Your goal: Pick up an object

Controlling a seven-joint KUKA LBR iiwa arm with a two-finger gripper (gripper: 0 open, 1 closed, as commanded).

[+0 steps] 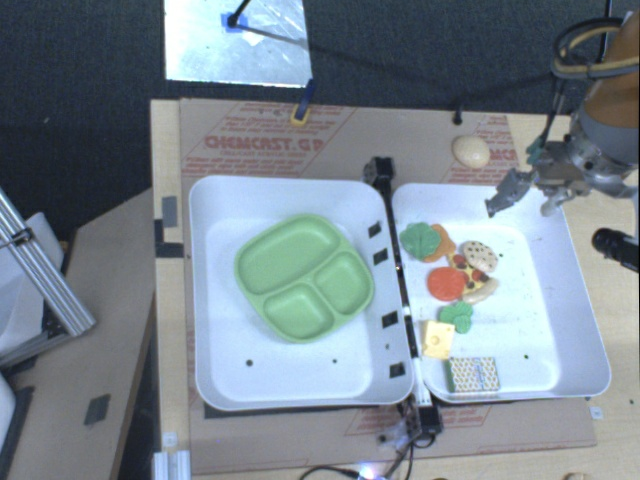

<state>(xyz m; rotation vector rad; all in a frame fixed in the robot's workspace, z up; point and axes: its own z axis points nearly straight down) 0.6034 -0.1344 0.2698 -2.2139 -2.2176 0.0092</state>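
I see the gripper [527,196] hanging with its jaws spread and holding nothing over the far edge of the right bin [585,298], the arm [610,118] cut off at the frame's edge, while small toy foods [452,268], hard to identify, cluster along the bin's left side.

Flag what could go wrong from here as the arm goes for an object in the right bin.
1. The toy food items sit packed together, touching or overlapping, so the tool may nudge neighbours or catch two at once.
2. The tool hovers above the bin's far edge, away from the cluster; a straight descent there would likely meet bare right bin floor.
3. The yellow piece lies close to the divider, leaving little room.
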